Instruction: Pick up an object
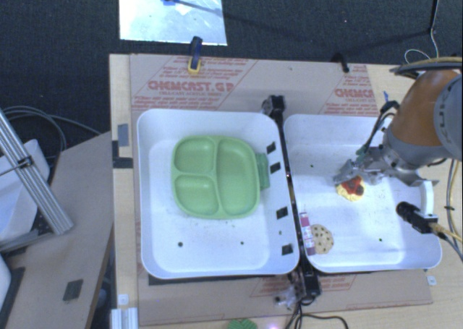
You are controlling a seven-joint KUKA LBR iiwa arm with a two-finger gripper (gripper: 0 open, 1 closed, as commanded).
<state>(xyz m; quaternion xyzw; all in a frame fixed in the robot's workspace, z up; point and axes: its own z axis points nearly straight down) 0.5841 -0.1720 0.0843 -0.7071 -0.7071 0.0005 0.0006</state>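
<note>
Camera view: two shallow white bins side by side on a bench. Left bin (pixel 155 248): green divided plate (pixel 217 177) lying flat near the middle. Right bin (pixel 412 251): round cookie (pixel 320 238) near the front left corner, just beside the divider. Small red-and-yellow object (pixel 351 189) near the bin's middle. Gripper (pixel 350 173) lowered from the right, directly at the red-and-yellow object, apparently touching its upper edge. Claw state: cannot tell. Orange band (pixel 423 110) above the wrist.
</note>
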